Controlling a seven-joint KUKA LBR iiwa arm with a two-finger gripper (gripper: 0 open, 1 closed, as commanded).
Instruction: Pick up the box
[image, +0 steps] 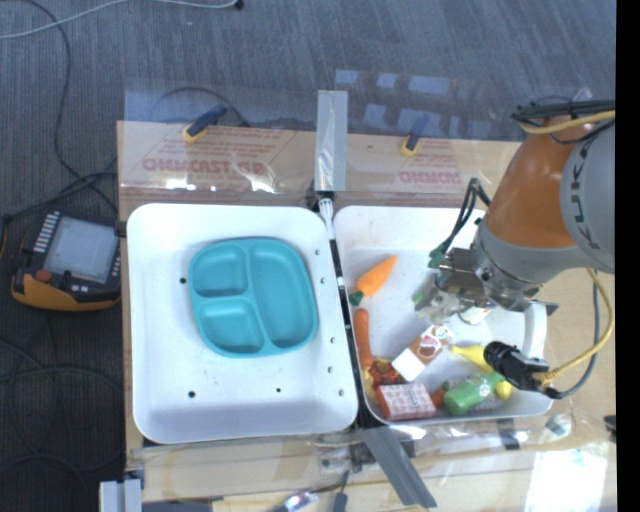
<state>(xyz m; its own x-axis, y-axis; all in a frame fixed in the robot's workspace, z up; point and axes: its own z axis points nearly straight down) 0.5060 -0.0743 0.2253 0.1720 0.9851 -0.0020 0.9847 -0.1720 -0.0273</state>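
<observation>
Beside the box (407, 400) lie carrots (376, 275) and a green toy (462, 396); whether the gripper (447, 305) is parted, I cannot tell

Partial letters "KU" stand on the grey arm (600, 200); other print is unreadable.

A robotics lab, plainly — grey carpet (150, 50) strewn with loose cables (50, 40), a teach pendant (65, 262) lying on the floor, and a cardboard-lined bench (230, 160) carrying white bins (160, 400) of toy food (377, 275).

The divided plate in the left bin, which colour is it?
Turquoise blue; the divided plate shows clearly in the camera view.
</observation>
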